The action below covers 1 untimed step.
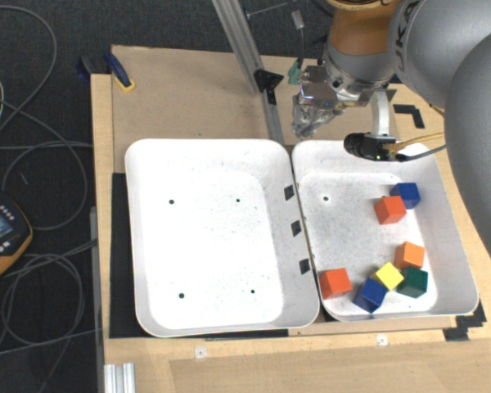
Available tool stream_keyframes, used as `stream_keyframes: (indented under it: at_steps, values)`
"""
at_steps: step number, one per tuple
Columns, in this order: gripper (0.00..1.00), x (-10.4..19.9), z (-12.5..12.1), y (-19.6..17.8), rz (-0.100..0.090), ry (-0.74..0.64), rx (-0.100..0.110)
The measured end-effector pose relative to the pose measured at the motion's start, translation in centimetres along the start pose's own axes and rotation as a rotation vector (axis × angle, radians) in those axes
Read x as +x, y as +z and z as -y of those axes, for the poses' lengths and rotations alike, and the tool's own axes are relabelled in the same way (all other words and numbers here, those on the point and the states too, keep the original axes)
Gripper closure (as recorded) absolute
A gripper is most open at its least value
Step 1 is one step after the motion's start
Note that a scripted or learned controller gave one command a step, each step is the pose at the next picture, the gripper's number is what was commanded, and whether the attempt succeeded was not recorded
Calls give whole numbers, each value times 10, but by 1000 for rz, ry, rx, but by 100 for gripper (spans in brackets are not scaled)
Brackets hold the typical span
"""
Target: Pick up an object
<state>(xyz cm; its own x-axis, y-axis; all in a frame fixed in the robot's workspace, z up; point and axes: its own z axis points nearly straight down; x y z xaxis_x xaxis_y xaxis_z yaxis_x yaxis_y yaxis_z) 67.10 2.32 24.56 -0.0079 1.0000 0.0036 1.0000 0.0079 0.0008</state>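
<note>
**Arm poised above the bins, no block in hand yet**

We start with the grey arm [450,64], which fills the upper right of the frame, its orange band at the top edge. Below it lie the two white bins. The left bin [147,170] takes up the centre-left of the frame and has nothing for us to pick. The right bin [450,219] sits in the lower right and holds all the candidates.

The gripper [311,121] hangs at upper centre, just past the far edge of the right bin, near the seam between the two bins. We see nothing between its fingers; whether they are parted or closed we cannot tell from this angle.

The blocks are small cubes. A blue block [407,193] and a red block [389,210] touch near the bin's upper right. Lower down we find an orange block [409,255], then a tight cluster along the near wall: yellow block [388,275], green block [412,282], and a second blue block [368,294]. A lone red-orange block [336,282] sits apart at the cluster's left.

We judge the task to be at its approach step, with nothing grasped. The next move calls for travelling down-frame into the right bin and descending on one cube. The lone red-orange block looks the easiest target, since it has free space on its sides.
</note>
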Motion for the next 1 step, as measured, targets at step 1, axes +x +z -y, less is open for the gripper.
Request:
stream_keyframes:
  at_steps: [1]
  values:
    - [100, 51, -6, 9, 2, 2, -1]
